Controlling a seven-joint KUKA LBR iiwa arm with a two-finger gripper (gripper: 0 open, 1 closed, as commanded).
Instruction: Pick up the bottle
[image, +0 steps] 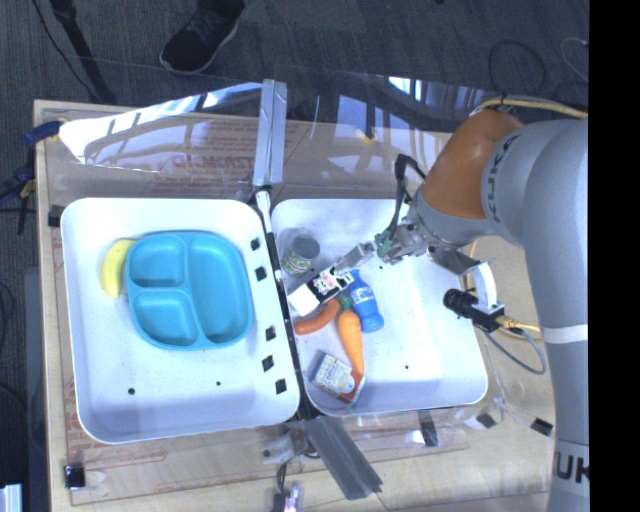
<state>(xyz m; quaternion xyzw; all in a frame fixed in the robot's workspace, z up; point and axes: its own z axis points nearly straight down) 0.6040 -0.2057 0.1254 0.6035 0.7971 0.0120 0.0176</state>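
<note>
A small blue bottle (364, 306) lies on its side in the middle of the right bin (440, 350), among other items. My gripper (362, 259) reaches in from the right at a low slant. Its tip sits just above and to the upper left of the bottle, close to a white and black item (324, 284). Nothing visibly lifted hangs from it.
Two orange carrots (348, 335) lie beside the bottle, a small printed carton (334, 373) below them and a tin can (298, 253) at the bin's upper left. The left bin (150, 400) holds a blue divided tray (190, 288) and a yellow banana (114, 266).
</note>
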